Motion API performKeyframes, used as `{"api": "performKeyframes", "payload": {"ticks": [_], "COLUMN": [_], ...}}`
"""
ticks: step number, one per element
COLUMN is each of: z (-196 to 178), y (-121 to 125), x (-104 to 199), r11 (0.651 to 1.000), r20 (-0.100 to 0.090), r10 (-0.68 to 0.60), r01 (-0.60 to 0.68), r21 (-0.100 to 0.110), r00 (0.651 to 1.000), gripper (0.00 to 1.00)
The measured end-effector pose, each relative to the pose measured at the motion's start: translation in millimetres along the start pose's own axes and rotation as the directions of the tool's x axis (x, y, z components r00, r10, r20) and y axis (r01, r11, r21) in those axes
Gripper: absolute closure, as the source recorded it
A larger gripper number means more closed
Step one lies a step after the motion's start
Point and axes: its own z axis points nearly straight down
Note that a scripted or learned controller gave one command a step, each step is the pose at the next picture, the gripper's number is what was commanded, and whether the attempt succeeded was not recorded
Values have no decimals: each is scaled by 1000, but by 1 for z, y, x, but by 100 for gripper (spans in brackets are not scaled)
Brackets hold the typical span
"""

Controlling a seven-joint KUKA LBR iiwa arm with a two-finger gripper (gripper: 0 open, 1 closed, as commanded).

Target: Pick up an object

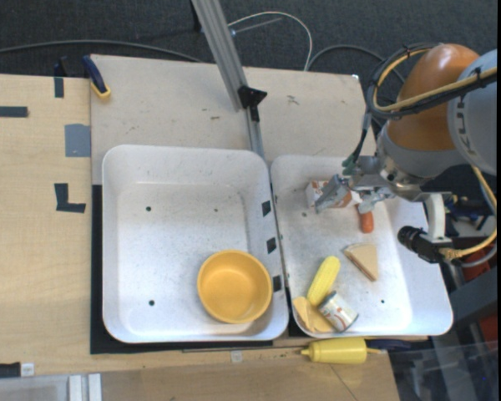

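My gripper (pixel 332 195) hangs low over the back part of the right bin (pixel 417 307), close to its left wall. Something orange-brown shows at the gripper's tip, and I cannot make out what it is. A small red-orange piece (pixel 366 220) lies just to the gripper's right. Nearer the front of this bin lie a tan wedge (pixel 364 262), a yellow corn cob (pixel 323 279), a small can (pixel 338 311) and a flat tan piece (pixel 307 314).
The left bin (pixel 150 224) holds a yellow bowl (pixel 233 286) at its front right. A yellow bottle (pixel 337 352) lies on the bench in front of the right bin. A grey metal pole (pixel 224 44) slants down to the bins' shared back edge.
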Motion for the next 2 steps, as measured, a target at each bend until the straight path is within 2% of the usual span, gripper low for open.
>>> {"api": "performKeyframes", "payload": {"ticks": [1, 2], "z": [0, 64], "y": [0, -1], "x": [0, -3], "r11": [1000, 1000], "r20": [0, 1], "r10": [0, 2], "r01": [0, -2], "r21": [0, 6], "r00": [1000, 1000], "gripper": [0, 0]}}
